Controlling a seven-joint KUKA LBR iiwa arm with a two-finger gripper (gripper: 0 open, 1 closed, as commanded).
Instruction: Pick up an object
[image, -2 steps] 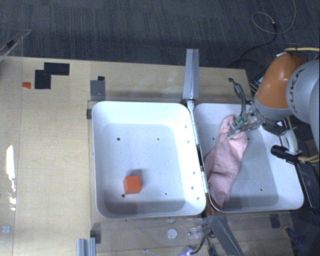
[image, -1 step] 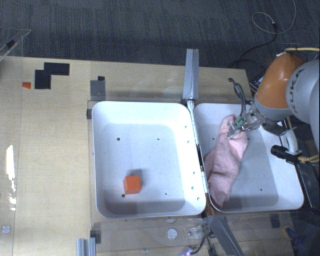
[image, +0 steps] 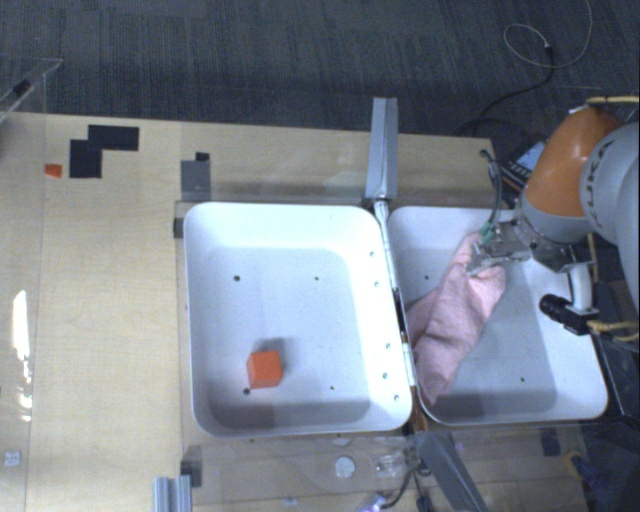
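While the grey arm's two-finger gripper (image: 492, 252) sits over the right shallow white bin (image: 575, 400), its fingers are clamped on the top corner of a crumpled pink cloth (image: 452, 320), which drapes down against that bin's left wall. A small orange block (image: 265, 368) lies in the left white bin (image: 280, 240), with bare floor around it.

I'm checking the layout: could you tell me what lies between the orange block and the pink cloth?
In the camera view, bare white bin floor and the bins' adjoining rims separate the orange block from the pink cloth.
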